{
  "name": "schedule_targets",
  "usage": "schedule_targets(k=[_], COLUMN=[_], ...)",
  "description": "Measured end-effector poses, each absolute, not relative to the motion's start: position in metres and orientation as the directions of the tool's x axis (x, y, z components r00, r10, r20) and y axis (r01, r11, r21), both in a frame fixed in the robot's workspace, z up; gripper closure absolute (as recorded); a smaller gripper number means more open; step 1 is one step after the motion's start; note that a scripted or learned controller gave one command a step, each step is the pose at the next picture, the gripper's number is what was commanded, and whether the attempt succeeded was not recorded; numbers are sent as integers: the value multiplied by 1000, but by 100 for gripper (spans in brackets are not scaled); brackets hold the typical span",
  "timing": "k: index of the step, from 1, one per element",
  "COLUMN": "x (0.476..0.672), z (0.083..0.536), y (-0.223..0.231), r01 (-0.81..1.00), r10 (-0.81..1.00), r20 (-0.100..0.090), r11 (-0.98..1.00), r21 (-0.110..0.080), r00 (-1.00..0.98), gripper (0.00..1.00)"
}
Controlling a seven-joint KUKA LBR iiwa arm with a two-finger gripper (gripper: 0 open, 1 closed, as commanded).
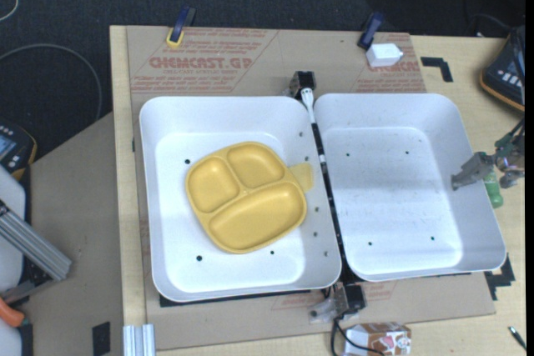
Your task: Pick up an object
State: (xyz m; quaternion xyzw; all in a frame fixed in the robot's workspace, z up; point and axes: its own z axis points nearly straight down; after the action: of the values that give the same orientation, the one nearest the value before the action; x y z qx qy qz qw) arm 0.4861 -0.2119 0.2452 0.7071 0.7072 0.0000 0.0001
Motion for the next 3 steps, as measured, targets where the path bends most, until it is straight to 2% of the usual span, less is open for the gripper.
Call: schedule_targets(k=[1,2,3], x=[487,501,545], z=[256,313,280], y=[-212,-225,-224], r01=[1000,1000,1000], r10=[1000,1000,1000], r20=[-2,-4,-2], r11=[2,1,2], r21=[4,8,3], r00=[-2,-1,-2], gripper=[100,100,100])
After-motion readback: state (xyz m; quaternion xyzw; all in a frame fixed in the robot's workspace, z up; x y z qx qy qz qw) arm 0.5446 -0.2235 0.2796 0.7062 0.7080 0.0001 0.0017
